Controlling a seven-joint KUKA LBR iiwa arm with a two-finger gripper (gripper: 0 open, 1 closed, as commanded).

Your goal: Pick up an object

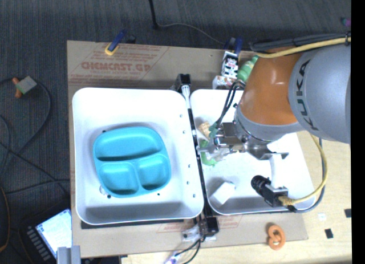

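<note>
1. Gripper (212,146) low in right bin (296,149), near its left wall; finger state: cannot tell, arm body blocks the view.
2. Greenish clutter (206,157) sits right under it, likely the pick target.
3. White block (223,191) lies apart, nearer front wall.
4. Left bin (85,143) holds blue tray (132,160), untouched.

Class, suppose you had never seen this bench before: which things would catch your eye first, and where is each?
The bright blue divided tray lies in the left bin. The big grey and orange arm reaches over the right bin, its gripper low near that bin's left wall. A small white block lies near the right bin's front edge.
</note>
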